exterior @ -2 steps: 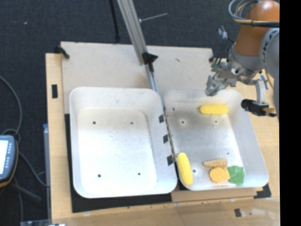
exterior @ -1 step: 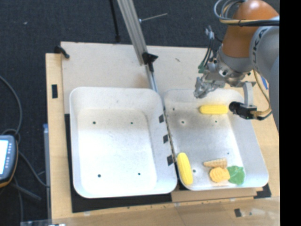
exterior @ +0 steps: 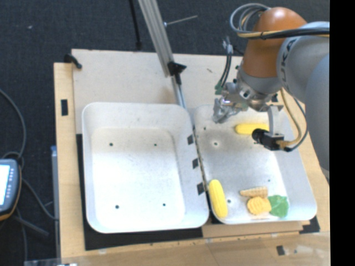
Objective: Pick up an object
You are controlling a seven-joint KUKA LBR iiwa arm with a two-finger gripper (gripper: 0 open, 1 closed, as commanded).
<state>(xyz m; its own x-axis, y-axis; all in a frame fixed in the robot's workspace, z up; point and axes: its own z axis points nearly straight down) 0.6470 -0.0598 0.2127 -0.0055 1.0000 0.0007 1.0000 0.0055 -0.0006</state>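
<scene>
My gripper [exterior: 223,114] hangs over the back left corner of the right bin [exterior: 238,154], under the orange wrist band. Nothing shows between its fingers. A yellow banana-like piece [exterior: 248,128] lies just right of the gripper, near the bin's back wall. A yellow corn cob [exterior: 217,197] rests at the bin's front left, along the divider. At the front right sit a small tan ridged piece [exterior: 254,192], a yellow ridged piece [exterior: 258,205] and a green leafy piece [exterior: 279,205], close together.
The left bin [exterior: 138,165] lies beside the right one. A slanted metal pole [exterior: 161,40] rises behind the bins. A black cable clip [exterior: 270,139] hangs from the arm above the right bin. A handheld pendant [exterior: 8,186] sits off the bench at left.
</scene>
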